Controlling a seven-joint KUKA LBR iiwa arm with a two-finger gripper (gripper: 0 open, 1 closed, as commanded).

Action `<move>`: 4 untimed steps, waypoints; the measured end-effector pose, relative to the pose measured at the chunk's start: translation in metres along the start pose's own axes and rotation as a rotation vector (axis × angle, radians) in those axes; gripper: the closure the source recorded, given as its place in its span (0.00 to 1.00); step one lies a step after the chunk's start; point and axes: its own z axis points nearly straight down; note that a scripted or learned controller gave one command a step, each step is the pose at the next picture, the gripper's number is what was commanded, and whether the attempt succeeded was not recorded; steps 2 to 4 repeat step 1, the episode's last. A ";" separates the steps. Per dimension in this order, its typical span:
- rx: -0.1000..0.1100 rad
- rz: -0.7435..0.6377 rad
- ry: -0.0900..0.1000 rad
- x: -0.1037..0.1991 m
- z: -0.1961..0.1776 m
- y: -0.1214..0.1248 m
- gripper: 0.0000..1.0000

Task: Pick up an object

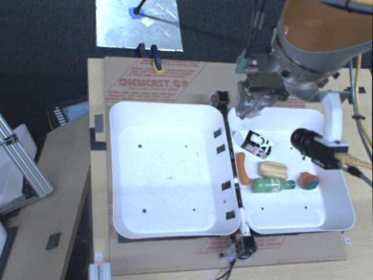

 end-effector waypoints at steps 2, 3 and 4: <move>0.001 -0.002 0.000 0.033 -0.046 0.000 1.00; 0.001 -0.002 0.000 0.033 -0.046 0.000 1.00; 0.001 -0.002 0.000 0.033 -0.046 0.000 1.00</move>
